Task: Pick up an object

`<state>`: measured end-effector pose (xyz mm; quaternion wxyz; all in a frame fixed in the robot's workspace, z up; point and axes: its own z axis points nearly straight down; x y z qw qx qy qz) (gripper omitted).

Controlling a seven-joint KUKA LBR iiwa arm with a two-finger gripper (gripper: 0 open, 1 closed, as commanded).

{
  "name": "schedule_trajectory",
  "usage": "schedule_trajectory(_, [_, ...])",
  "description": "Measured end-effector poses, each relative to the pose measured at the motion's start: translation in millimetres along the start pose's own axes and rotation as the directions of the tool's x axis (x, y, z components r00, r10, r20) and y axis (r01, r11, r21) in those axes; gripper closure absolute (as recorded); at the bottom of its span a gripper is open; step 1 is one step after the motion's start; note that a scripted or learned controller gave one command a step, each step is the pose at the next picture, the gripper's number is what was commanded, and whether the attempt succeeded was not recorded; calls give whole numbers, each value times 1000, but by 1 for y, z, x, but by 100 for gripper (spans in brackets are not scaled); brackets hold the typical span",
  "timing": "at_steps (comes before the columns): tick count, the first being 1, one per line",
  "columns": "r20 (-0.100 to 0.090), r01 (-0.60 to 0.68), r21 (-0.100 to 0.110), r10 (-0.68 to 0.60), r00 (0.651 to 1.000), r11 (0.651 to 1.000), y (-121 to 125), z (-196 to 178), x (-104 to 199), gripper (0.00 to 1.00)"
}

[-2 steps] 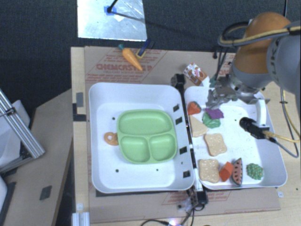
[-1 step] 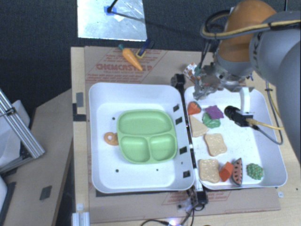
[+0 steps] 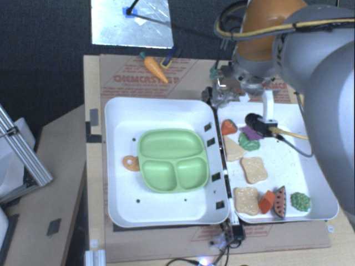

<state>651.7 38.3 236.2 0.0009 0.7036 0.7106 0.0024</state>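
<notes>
The grey arm (image 3: 316, 65) hides much of the right bin (image 3: 319, 204). The fingers (image 3: 222, 96) hang over that bin's far left corner; whether they are open cannot be told. Flat toast slices (image 3: 254, 169), a watermelon wedge (image 3: 280, 201) and a knobbly broccoli (image 3: 300, 201) lie there. A glossy green tray (image 3: 171, 159) fills the left bin (image 3: 119, 148).

light fell evenly and brightly from above, washing the white bins (image 3: 161, 107) nearly featureless, with glare on the foil sheet (image 3: 130, 14) at upper left. shadows were faint, and the grey arm (image 3: 327, 76) at right looked soft and blurred.
</notes>
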Motion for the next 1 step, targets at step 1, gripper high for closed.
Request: schedule_trajectory(1, [1,-1,2,1,1000,1000,5,5,35,100])
